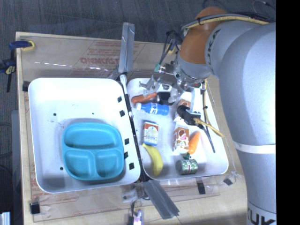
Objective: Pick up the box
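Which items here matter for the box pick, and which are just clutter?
Job:
box in the right bin
second box, either could be the target
tool, over the bin's far end

Clutter:
banana
carrot
can
blue bottle
blue tray in the left bin

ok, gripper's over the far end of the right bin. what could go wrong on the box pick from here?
1. Clutter: the gripper hangs over a blue bottle and an orange item, while the box lies nearer the camera, so it may grab the wrong thing.
2. The banana lies just beside the box and could get nudged.
3. A similar carton sits nearby and may be mistaken for it.
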Controlling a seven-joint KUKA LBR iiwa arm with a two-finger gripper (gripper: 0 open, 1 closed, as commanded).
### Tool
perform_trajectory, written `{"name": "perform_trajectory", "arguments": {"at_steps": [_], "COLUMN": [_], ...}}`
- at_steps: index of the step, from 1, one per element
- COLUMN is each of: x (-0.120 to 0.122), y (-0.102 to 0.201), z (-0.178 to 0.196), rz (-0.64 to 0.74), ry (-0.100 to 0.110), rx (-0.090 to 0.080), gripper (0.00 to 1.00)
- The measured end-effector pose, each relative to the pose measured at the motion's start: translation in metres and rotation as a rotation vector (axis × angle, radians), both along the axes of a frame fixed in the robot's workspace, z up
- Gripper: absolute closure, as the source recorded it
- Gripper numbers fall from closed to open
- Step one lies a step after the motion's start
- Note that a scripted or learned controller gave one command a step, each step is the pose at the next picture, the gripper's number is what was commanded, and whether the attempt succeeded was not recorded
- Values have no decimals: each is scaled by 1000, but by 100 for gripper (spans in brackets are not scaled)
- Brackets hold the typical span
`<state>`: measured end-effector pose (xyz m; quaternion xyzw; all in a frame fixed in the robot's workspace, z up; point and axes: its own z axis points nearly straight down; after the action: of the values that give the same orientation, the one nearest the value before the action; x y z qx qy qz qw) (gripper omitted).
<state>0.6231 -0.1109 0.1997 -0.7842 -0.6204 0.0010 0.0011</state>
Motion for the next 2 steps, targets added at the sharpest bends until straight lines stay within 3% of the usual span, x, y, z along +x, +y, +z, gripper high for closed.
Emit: {"name": "perform_trajectory", "arguments": {"at_steps": [1, 2], "x": [-52, -50], "y": [-11, -12], "z": [-107, -97], "rz": [-93, -90], "ry": [2, 0], "rx": [-1, -3], "gripper": [0, 100]}}
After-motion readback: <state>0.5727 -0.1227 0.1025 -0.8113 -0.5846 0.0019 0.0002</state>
